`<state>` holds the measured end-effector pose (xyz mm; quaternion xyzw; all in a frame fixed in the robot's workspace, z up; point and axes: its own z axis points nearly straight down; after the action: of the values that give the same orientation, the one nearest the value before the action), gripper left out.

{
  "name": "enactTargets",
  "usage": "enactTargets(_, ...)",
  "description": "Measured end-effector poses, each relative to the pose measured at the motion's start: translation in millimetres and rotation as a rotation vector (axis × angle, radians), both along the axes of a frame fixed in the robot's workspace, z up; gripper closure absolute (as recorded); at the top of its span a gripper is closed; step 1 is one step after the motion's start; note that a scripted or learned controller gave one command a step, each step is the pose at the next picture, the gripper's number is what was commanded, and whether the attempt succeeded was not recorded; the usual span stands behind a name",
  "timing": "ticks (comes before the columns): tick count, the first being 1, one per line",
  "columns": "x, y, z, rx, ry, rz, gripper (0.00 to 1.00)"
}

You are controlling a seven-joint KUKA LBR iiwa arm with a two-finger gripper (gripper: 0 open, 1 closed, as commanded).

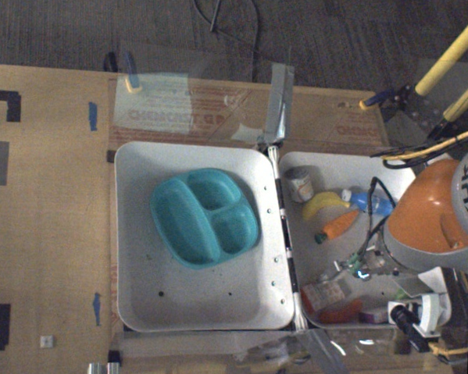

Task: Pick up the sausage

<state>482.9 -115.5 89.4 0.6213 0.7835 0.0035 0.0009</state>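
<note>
The sausage (341, 313) is a reddish-brown piece lying along the front wall of the right bin (293, 248); a pale packet (323, 292) partly covers its left end. My gripper (353, 268) hangs over the middle of that bin, a little behind the sausage and apart from it. The grey and orange arm (428, 224) reaches in from the right and hides the bin's right part.
Behind the gripper in the right bin lie an orange carrot (339, 225), a yellow banana (324, 204), a blue bottle (369, 202) and a grey can (299, 183). A purple item (374, 314) sits beside the sausage. The left bin (129, 239) holds a teal divided plate (205, 217).
</note>
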Motion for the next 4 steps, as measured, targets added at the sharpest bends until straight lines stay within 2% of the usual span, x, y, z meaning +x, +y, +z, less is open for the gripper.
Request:
enactTargets(1,3,-3,11,-0.002,-0.01,-0.006,1.0)
enactTargets(2,3,-3,11,-0.003,-0.01,-0.006,0.0)
enactTargets(3,4,-24,1,-0.003,-0.01,0.215,0.0)
enactTargets(4,16,-22,145,-0.006,0.006,0.352,0.0)
